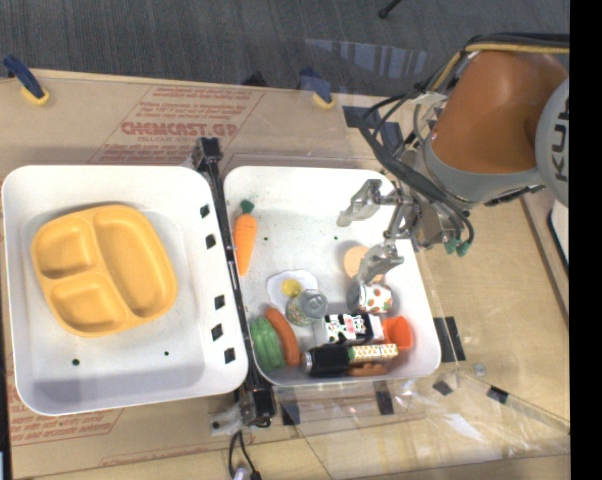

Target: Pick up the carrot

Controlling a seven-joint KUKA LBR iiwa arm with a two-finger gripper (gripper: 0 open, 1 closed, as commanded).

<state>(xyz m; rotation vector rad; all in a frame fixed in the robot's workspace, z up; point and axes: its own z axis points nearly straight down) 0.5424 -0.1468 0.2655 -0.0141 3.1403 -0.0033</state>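
Toys crowd the near end of the right bin on the desk. Farther back, the carrot lies against its left wall, well apart from the robot's hand, which hangs released, grasping nothing.

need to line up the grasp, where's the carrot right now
The carrot lies in the right bin, against its left wall by the divider, above the hot dog.
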